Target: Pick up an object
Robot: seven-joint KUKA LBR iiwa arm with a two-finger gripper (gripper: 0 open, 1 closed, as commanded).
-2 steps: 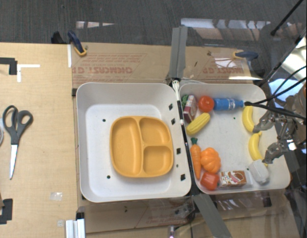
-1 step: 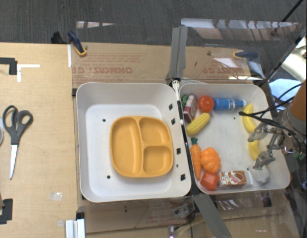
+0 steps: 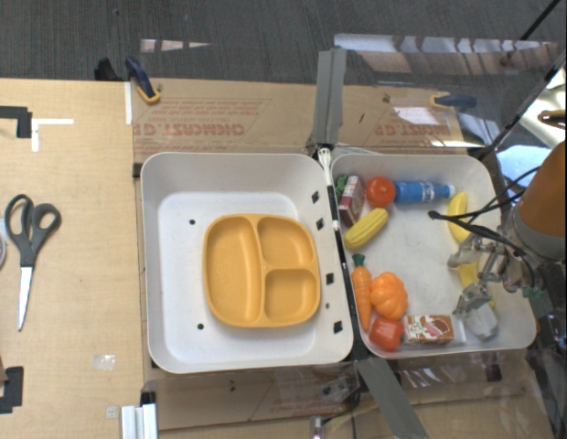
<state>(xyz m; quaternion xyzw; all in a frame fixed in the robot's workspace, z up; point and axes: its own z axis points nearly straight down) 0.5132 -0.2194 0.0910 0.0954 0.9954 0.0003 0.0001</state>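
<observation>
one carton (image 3: 428,329) lies by two tomatoes (image 3: 385,334), one pumpkin (image 3: 389,293); end effector (image 3: 476,293) fingers spread apart.

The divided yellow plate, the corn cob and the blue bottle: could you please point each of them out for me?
divided yellow plate (image 3: 262,270), camera view, on the ridge where its compartments meet.
corn cob (image 3: 367,228), camera view, middle of the cob.
blue bottle (image 3: 416,192), camera view, middle of its body.

Under my claw, a small grey rounded object (image 3: 482,324) lies in the white right bin's (image 3: 421,245) near-right corner.
</observation>
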